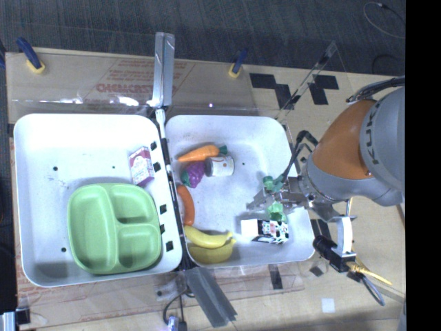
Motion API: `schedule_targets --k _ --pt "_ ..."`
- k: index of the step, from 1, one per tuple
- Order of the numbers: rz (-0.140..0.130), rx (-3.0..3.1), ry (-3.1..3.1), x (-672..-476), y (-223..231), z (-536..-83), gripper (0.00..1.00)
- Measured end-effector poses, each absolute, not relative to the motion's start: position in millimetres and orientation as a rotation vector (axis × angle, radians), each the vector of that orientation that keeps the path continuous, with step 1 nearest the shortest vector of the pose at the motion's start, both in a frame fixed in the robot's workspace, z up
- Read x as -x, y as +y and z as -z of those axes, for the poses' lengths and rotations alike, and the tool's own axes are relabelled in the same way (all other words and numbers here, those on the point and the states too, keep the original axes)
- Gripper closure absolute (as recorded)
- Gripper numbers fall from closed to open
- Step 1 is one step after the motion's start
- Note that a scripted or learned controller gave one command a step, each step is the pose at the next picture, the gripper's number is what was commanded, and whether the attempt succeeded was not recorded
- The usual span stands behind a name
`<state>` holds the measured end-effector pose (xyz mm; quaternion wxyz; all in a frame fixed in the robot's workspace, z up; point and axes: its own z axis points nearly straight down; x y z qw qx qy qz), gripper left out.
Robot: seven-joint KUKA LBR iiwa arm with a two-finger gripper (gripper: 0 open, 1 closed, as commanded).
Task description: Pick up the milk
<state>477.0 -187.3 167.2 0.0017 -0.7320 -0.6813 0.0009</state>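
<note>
The milk [264, 229] is a small white carton with black cow patches. It lies on its side near the front edge of the right bin [227, 126]. My gripper [271, 196] hangs just above and behind the carton, at the bin's right side. Its green-tipped fingers [267, 182] stand apart, with nothing between them. The lower fingertip is close to the carton's top edge; I cannot tell if it touches.
In the right bin lie a carrot [200, 153], a purple vegetable [193, 176], a small white jar [222, 165], an orange item [186, 204] and a banana [209, 240]. The left bin [41, 143] holds a green divided tray [114, 227] and a red carton [140, 165].
</note>
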Motion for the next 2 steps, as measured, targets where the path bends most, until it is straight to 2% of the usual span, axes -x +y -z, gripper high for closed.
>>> schedule_targets --k 1,2 --pt "0.004 2.113 -2.308 -476.9 -191 -89 0.00" --pt "-0.001 2.042 -2.381 -477.1 -209 -149 0.00"
